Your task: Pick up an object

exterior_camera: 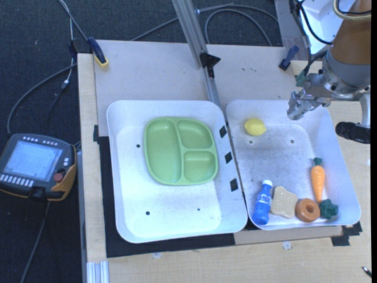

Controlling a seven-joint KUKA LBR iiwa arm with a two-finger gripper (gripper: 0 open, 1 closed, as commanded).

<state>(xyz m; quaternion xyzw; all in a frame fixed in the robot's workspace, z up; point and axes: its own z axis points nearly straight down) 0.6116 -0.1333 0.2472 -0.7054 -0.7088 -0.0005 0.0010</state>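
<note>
The right bin (277,146) holds a yellow lemon (254,127) near its back left. Along its front right lie a blue bottle (263,201), a tan bread slice (284,202), a brown donut (307,210) and an orange carrot (318,181) with a green top. My gripper (298,108) hangs over the bin's back right edge, to the right of the lemon and apart from it. Nothing shows between its fingers.
The left bin (126,175) carries a green divided plate (180,150). A metal pole (191,22) slants down between the bins. A teach pendant (36,165) lies off the bench to the left. Blue clamps (97,52) sit at the bench's back corners.
</note>
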